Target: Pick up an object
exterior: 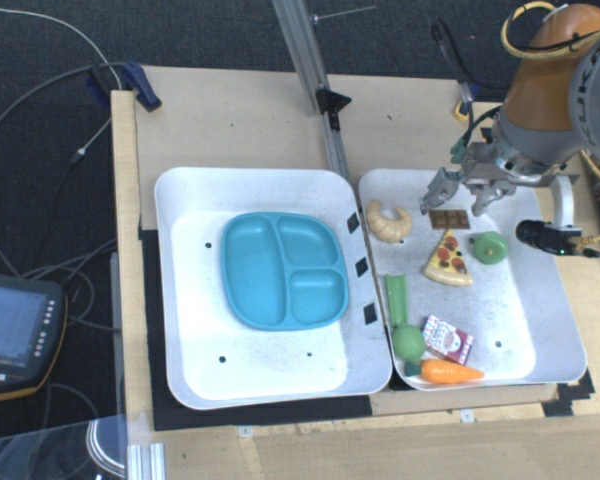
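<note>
We see the desk (240,118) carrying two shallow white bins side by side. Left bin (180,268) holds a blue divided plate (283,269), lying flat, roughly centred, three compartments up.

A grey metal pole (300,38) comes down from the far edge and ends at the gap between the bins.

Right bin (540,338) holds the loose items. Far-left corner: a tan croissant-like piece (389,222). Down the left wall: a green stick (395,298), then a green round item (408,342) touching its near end. Near edge: an orange carrot (450,372) lying on its side, just beside the green round item. Just beyond the carrot: a small pink-and-white packet (447,339). Mid-bin: a pizza slice (448,259), and just right of it a small green apple-like item (490,248). Far of the pizza slice: a small brown flat block (448,219), probably a chocolate bar; too small for us to be sure.

The gripper (467,193) sits over the far part of the right bin, directly above the brown block. The fingers (441,187) are spread apart, one to each side of the block, with nothing clamped between them. We can't tell if the tips touch the bin floor. The arm's orange band (555,58) is at the far right.

A black handheld unit (15,333) lies off the desk at far left.
</note>
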Robot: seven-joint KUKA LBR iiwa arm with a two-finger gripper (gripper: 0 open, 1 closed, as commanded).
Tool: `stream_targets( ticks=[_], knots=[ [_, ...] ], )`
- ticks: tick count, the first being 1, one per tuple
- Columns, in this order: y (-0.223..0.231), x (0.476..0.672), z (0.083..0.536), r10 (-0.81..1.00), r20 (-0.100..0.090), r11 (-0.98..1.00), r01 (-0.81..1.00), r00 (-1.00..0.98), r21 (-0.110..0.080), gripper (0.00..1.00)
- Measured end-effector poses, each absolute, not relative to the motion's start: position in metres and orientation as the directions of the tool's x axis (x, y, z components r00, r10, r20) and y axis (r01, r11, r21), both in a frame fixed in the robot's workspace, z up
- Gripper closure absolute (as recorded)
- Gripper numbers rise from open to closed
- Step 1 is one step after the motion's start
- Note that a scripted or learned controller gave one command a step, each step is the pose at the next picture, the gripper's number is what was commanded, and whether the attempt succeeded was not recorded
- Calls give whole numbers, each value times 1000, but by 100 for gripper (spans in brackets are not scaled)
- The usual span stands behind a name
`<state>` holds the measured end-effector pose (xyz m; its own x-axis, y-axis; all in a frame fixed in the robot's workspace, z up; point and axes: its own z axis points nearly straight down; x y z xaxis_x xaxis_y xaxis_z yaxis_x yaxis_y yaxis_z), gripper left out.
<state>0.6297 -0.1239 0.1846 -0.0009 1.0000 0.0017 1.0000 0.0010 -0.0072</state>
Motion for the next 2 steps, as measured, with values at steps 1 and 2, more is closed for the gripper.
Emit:
stream_targets(
  ticks=[1, 2],
  knots=[
    [-118, 630, 122, 1000, 2, 2, 1000, -2, -9, 0],
    [-120, 633, 98, 1000, -5, 0, 1000, 0, 8, 0]
  ],
)
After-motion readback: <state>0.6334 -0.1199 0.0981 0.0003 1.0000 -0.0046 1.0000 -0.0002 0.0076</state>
